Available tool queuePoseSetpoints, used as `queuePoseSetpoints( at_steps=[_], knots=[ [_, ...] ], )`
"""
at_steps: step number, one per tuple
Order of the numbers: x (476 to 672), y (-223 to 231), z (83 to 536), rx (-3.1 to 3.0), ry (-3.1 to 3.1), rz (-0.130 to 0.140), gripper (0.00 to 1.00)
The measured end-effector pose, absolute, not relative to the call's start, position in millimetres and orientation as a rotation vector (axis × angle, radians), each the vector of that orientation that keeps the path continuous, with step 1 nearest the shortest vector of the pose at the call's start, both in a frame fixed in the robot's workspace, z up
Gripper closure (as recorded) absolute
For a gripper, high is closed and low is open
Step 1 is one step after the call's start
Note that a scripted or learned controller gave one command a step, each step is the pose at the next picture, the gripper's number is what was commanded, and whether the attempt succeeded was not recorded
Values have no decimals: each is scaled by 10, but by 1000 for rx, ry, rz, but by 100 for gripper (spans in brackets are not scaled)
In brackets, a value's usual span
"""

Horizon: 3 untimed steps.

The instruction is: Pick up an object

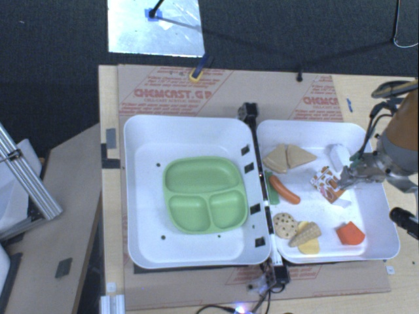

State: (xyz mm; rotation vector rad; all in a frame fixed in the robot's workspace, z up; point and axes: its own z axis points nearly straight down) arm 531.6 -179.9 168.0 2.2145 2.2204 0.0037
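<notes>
The right bin [366,133] holds several toy foods: two tan bread slices [288,156], a red sausage [284,189], a round cookie [284,224], a tan and yellow wedge [306,235], an orange block [351,233], a white piece [338,154] and a red-and-white patterned packet [326,183]. My gripper [345,176] reaches in from the right, low over the bin, with its fingertips right at the packet's right edge. The packet looks slightly tilted against the fingers.
The left bin [141,136] holds a green three-compartment plate [200,193]. A black hinge strip [256,175] runs between the bins. The arm's orange band [400,126] stands over the right bin's far right edge. A metal sheet [156,18] lies beyond the bench.
</notes>
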Motion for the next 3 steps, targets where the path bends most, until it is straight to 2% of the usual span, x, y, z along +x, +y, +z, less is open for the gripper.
queuePoseSetpoints(
  at_steps=[1,3],
  knots=[
    [5335,-1804,2221,2212,2221,5,100],
    [5394,-756,2400,2209,2233,5,100]
  ],
)
